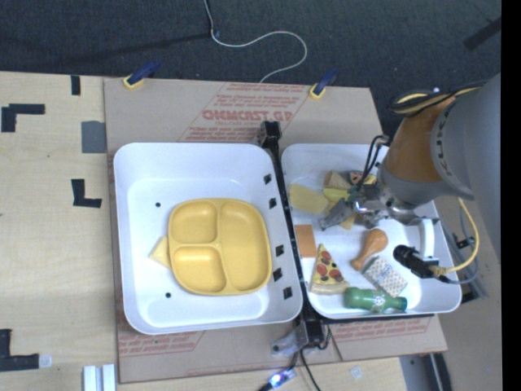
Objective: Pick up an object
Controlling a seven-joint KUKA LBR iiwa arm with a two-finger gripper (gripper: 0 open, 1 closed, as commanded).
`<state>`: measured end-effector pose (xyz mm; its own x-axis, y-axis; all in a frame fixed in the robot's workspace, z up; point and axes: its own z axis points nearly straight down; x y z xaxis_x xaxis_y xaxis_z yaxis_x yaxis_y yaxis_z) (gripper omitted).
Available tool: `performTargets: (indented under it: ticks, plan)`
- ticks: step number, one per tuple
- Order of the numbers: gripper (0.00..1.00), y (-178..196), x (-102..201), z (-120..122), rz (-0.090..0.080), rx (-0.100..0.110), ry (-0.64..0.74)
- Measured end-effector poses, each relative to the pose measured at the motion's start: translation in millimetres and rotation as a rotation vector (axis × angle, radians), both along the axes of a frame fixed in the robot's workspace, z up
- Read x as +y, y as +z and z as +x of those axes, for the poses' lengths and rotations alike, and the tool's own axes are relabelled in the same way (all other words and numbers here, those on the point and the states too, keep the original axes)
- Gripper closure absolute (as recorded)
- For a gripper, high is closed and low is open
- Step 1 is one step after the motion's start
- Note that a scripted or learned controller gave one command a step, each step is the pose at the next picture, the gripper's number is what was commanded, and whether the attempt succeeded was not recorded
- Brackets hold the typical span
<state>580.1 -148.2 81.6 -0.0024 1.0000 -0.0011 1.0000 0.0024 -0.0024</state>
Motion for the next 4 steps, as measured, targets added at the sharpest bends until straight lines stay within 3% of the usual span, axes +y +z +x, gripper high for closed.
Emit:
performTargets:
  ticks: [1,3,4]
  plan:
    - [1.0,13,0,1,0.0,-0.003,0.0]
    - [1.0,118,6,1,0.001,-0.005,0.0]
    - [1.0,144,7,1,0.001,-0.004,0.0]
